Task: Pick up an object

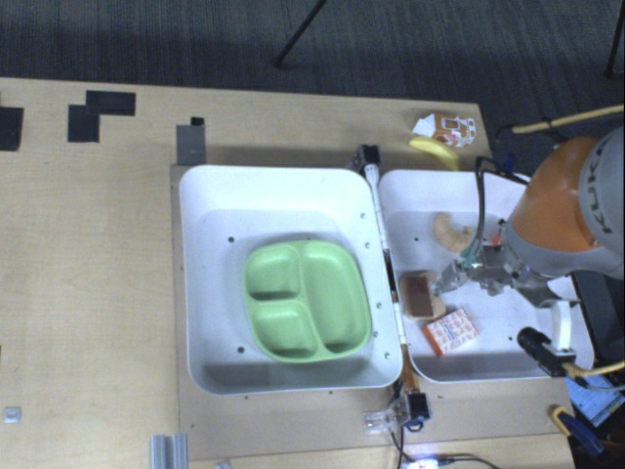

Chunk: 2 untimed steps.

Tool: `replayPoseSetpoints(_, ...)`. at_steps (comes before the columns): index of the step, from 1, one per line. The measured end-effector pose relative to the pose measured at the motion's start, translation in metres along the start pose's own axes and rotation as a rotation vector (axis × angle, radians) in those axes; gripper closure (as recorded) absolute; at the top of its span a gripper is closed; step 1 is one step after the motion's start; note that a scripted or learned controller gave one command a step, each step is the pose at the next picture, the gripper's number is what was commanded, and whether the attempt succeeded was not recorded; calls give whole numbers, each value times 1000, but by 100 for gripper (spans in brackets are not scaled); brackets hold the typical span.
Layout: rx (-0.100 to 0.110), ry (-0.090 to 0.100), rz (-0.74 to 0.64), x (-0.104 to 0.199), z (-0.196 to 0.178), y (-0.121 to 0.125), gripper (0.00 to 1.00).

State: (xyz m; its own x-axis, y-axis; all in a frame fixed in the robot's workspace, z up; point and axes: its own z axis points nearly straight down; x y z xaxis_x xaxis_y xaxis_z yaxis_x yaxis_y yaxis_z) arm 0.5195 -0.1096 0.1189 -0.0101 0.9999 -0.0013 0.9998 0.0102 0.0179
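Brown block (pixel 417 294) in the right bin (pixel 488 367) lies unlifted beside the lowered gripper (pixel 457 274), whose grip I cannot tell, so picking remains undone.

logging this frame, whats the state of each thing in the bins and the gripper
green divided plate: flat in the left bin, compartments bare
brown block: lying in the right bin, by the divider
red and white packet: lying flat, near the front wall
tan piece: lying toward the back
gripper: low over the right bin, beside the brown block
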Motion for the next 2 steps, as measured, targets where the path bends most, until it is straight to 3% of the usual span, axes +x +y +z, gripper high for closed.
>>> replayPoseSetpoints(1, 2, -2, 9, 16, 30, -15, 0)
replayPoseSetpoints(2, -4, 1, 6, 17, 18, -12, 100)
